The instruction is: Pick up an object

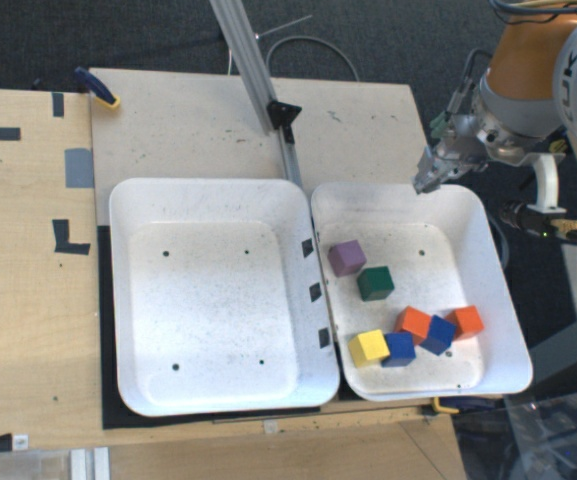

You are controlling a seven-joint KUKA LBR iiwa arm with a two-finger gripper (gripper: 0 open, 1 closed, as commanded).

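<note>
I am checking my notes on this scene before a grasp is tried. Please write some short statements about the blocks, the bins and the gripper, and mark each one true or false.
1. All blocks lie in the right bin. True.
2. The purple block touches the yellow block. False: they lie apart, with the green block nearer the purple one.
3. The gripper is at the right bin's far rim. True.
4. The gripper holds an orange block. False: both orange blocks lie in the bin.
5. The left bin holds a blue block. False: both blue blocks are in the right bin.
</note>
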